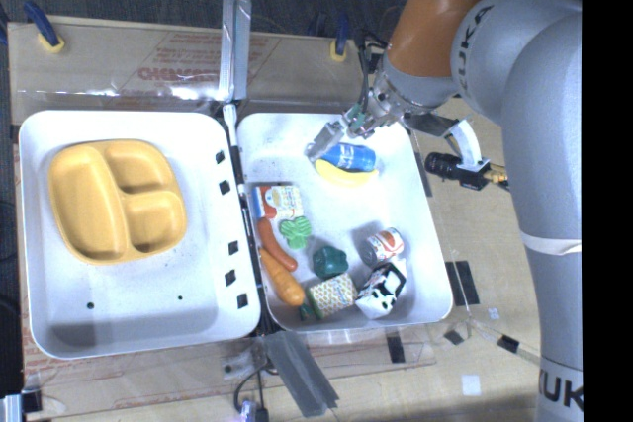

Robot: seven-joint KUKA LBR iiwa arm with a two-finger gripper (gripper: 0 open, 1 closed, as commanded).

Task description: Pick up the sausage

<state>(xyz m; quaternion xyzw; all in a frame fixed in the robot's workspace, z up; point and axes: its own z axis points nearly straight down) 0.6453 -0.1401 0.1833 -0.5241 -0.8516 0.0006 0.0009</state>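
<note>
The left bin (40, 311) holds a yellow divided tray (117, 198), its three hollows bare. Behind both bins a clear sheet (188, 64) carries red printing, mirrored and too faint to read.

In the right bin (420, 203), along the left wall, lies a small carton (280, 203) with a red and white label whose words are too small to make out. Just below it rests the sausage (276, 247), a slim reddish-brown link lying at a slant, glossy, with rounded ends. Its lower end is beside an orange carrot (286, 287). A green toy (295, 231) sits just right of the sausage, then a dark teal piece (329, 260), a patterned box (331, 295), a black-and-white cow-print cup (382, 291) and a small can (384, 244).

Farther back, the gripper (331, 141) hangs over the bin's rear part, well apart from the sausage; its fingers look parted and hold nothing. Just beside it lies a blue-wrapped item on something yellow (348, 163), possibly a banana. "KU" shows on the arm (534, 114) at the lower right.
</note>
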